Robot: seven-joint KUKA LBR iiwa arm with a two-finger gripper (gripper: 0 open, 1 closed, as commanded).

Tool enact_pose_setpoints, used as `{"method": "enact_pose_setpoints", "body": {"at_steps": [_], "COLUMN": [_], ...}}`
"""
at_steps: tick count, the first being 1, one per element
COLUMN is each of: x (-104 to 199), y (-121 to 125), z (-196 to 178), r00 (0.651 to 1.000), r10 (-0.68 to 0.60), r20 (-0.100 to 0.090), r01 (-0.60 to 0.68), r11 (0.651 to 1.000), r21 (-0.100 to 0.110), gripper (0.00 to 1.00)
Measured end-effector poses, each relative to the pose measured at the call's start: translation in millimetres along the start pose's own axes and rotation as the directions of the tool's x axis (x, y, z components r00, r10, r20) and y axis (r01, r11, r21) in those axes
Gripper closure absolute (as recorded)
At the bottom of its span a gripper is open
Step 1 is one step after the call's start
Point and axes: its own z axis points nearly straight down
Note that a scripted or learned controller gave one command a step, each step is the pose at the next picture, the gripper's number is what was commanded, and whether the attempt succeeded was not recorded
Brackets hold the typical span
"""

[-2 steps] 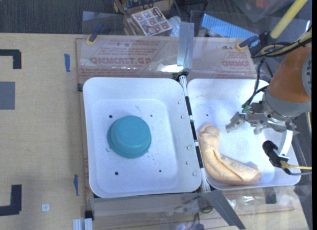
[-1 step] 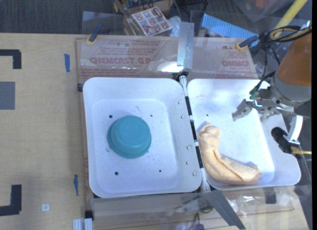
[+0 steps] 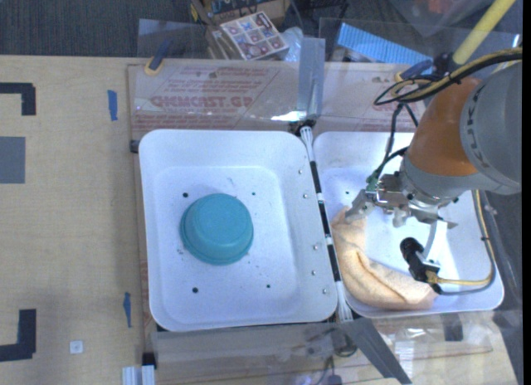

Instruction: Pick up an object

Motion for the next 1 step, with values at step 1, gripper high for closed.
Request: {"method": "enact_pose_setpoints", "body": {"at_steps": [1], "x": [-76.7], "y": [19.4], "z": [-13.3], "r00": [0.998], "r10": [0.06], "r20": [0.001], "r01": [-0.06], "r11": [0.998], "r21": [-0.004], "gripper": [0.0]}}
